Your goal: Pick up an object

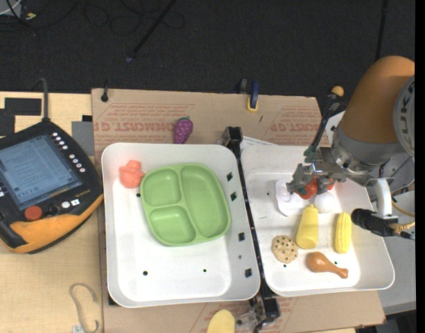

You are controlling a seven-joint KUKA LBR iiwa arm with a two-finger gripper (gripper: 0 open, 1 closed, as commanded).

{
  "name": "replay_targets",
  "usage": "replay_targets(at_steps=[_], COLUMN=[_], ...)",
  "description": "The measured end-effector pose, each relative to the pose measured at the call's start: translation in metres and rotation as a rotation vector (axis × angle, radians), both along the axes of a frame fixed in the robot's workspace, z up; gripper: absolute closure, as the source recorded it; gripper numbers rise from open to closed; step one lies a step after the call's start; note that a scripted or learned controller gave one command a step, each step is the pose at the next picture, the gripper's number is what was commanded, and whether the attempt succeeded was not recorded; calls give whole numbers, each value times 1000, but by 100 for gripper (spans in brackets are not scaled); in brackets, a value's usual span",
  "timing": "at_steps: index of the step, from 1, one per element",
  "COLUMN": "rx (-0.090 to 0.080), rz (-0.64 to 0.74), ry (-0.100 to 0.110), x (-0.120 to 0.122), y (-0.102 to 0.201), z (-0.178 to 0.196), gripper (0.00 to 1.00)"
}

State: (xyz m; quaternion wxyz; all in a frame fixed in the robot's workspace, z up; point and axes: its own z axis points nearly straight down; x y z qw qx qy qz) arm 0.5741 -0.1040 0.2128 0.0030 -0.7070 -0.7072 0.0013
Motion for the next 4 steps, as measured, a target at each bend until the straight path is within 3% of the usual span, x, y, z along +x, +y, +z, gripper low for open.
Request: replay_targets(at_steps=[1, 2, 4], rx=[0, 0, -2], rz=[2, 2, -1], ry=[0, -4, -1], x=[-26, -48, -40], y=[46, 86, 75], z=[-3, 26, 10], gripper=[100, 100, 100])
